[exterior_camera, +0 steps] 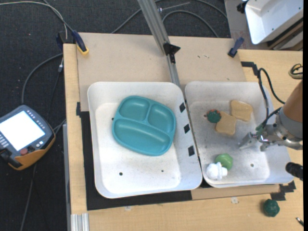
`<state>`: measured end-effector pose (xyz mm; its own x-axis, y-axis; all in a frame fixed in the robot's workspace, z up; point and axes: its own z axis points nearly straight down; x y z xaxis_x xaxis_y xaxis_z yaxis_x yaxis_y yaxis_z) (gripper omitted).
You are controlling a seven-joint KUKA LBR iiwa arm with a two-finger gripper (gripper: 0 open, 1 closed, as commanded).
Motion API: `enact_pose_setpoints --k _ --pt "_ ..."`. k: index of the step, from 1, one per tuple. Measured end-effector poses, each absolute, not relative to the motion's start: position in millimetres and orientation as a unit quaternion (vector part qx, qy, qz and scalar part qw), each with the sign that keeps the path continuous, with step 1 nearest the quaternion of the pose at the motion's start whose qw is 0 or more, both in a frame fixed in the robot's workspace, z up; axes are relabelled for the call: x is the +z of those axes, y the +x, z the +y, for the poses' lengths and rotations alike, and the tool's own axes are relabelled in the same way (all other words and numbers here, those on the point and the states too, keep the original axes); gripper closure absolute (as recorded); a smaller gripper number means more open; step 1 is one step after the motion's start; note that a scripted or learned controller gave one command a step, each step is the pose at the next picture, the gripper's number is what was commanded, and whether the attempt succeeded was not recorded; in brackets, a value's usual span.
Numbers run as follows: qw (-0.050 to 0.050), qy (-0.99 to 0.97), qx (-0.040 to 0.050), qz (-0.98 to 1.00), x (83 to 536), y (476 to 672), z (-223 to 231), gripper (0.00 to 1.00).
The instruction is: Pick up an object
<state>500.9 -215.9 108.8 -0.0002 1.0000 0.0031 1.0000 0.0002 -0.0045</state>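
Observation:
The right bin (255,173) holds two tan toast-like pieces (240,109) (226,124), side by side at its far end. Just left of them lies a small red and green item (213,115). At the bin's near edge a green ball (224,160) touches a white lumpy object (216,171). My gripper (249,141) reaches in from the right and hangs low over the bin's right-hand middle. It is below and to the right of the toast pieces and apart from them. I see nothing held in it.
A teal divided plate (144,124) lies in the left bin (103,174). A dark green ball (271,207) sits on the bench outside the right bin's near corner. A grey pole (156,20) slants in from the top. A teach pendant (21,136) rests on the floor to the left.

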Motion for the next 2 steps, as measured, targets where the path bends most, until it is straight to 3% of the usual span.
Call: enact_pose_setpoints --k 1,2 --pt "0.0 -0.707 -0.0007 -0.707 122.4 501.8 -216.1 1.0" --pt "-0.002 -0.707 -0.0008 -0.707 182.4 495.3 -217.4 1.0"
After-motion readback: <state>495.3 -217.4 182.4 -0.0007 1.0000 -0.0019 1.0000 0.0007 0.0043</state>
